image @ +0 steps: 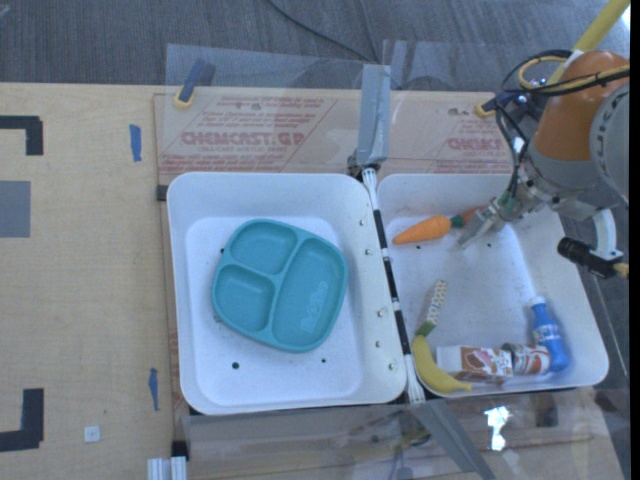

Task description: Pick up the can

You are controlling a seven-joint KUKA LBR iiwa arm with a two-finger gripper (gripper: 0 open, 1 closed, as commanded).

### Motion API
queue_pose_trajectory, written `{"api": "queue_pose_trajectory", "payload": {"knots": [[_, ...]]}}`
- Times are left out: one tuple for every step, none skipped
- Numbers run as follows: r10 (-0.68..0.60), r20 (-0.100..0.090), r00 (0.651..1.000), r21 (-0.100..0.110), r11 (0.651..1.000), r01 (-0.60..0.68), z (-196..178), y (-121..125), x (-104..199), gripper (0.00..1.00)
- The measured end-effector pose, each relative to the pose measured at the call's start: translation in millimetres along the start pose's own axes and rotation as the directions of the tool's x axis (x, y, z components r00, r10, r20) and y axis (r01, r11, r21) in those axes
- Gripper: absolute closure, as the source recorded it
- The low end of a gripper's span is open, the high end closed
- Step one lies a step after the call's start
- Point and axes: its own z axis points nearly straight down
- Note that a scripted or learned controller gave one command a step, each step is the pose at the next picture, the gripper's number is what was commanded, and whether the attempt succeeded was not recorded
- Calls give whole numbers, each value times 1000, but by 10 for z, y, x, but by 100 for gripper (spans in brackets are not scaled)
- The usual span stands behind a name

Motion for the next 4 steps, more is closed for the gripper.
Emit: {"api": "queue_pose_trajectory", "payload": {"knots": [[-17, 6, 1000, -1, 1000, 17, -2, 5, 35, 0], [-18, 21, 1000, -17, 1000, 18, -142, 38, 12, 100], [-17, -3, 1000, 5, 1000, 17, -112, -2, 53, 0], [12, 13, 1000, -36, 999, -12, 2, -21, 876, 0]]}}
